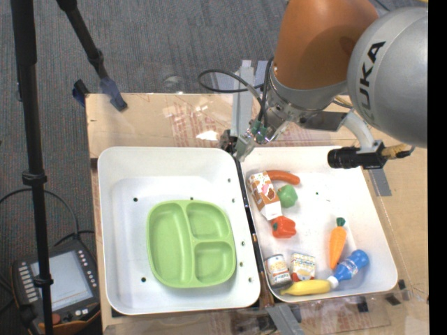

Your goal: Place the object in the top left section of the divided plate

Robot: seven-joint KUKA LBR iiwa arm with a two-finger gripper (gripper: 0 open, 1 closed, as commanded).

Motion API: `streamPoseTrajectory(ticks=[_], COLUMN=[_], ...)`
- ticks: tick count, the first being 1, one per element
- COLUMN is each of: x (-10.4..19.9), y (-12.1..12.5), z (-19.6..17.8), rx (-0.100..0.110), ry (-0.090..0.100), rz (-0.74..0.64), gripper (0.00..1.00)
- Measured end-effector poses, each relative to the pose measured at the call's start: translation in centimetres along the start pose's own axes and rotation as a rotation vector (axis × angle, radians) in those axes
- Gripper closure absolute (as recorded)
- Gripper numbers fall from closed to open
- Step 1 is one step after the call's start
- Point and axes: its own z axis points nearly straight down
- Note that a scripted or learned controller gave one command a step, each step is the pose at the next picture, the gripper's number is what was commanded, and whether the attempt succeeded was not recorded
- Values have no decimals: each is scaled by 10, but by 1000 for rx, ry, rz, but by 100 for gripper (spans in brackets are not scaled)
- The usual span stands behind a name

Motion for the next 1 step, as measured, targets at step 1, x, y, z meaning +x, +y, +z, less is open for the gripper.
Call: streamPoseTrajectory(ticks=[1], x=[2], y=[-39], z=[98], rx=[1], ry=[2], rz=[-197], gripper=[100])
